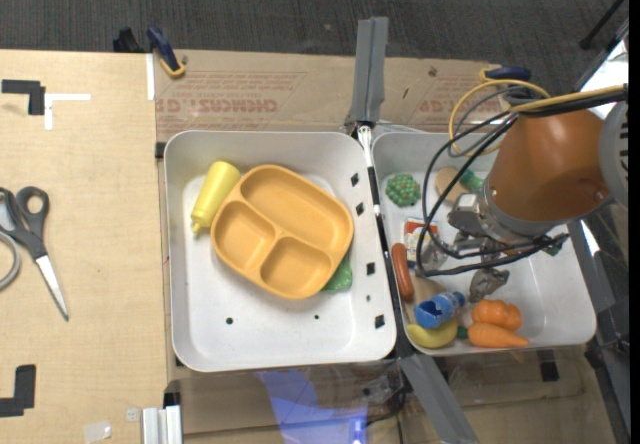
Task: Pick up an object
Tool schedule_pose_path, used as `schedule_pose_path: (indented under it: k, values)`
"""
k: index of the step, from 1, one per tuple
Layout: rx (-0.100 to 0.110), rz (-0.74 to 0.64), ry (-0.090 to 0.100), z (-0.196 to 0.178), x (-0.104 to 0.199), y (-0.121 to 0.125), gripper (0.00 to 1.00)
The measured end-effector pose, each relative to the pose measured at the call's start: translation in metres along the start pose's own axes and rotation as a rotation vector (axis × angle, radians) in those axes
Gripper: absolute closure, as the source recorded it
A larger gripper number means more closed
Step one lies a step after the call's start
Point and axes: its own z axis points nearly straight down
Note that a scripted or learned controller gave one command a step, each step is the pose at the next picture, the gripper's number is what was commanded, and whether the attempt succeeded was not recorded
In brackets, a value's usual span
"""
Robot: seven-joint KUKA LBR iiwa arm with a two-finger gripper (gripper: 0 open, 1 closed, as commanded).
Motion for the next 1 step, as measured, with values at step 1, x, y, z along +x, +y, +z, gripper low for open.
schedule_pose_path:
  k: [1]
  values:
    - [-0.002,-0.087,0.0,0.0006,0.0008,-0.0215,0.0]
